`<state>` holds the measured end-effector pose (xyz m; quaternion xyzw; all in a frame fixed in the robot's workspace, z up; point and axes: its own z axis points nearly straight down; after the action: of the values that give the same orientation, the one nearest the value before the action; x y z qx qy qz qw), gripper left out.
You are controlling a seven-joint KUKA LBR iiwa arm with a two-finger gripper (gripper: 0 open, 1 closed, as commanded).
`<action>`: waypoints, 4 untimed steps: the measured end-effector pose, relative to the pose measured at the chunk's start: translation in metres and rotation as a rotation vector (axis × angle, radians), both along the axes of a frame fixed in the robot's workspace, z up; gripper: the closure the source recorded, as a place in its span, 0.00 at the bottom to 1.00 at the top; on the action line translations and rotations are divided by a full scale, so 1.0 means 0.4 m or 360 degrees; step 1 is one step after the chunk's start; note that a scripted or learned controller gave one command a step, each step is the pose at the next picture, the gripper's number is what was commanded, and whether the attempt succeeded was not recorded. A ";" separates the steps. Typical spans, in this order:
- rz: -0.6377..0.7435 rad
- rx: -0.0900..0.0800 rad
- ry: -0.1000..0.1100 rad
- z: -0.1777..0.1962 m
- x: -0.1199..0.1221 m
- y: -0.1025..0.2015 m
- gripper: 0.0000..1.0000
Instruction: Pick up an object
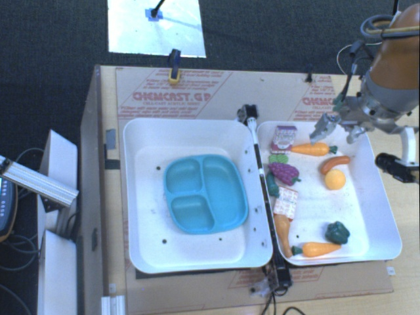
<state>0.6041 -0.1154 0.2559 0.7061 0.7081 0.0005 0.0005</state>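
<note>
Tool point(336, 127) hangs over the far edge of the right bin point(384, 215), its two fingers point(321, 128) spread apart with nothing between them. One fingertip sits just above the near end of a carrot point(310, 149) lying across the bin's far part; whether it touches, I cannot tell.

Right bin contents: small pink-and-white packet point(284, 137) at the far left corner, purple grapes point(283, 172) beneath it, a sausage point(335, 163) with a yellow lemon point(335, 179) just beside it, a second packet point(285, 203) along the left wall, a dark green piece point(337, 231) and another carrot point(318, 248) at the near end.

Left bin point(147, 176) holds a blue three-compartment tray point(204, 193), roughly central. Both bins rest on a cardboard-covered worktop point(197, 90).
</note>
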 end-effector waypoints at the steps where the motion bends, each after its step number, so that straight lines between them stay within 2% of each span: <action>1: -0.0003 -0.0002 0.0001 -0.145 0.061 -0.131 0.00; 2: -0.0003 -0.0001 0.0002 -0.424 0.023 -0.188 0.00; 3: -0.0001 -0.0002 -0.0005 -0.395 0.027 -0.189 1.00; 4: -0.0002 -0.0003 -0.0004 -0.308 0.051 -0.216 1.00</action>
<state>0.6244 -0.2018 0.1328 0.7066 0.7077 0.0007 0.0020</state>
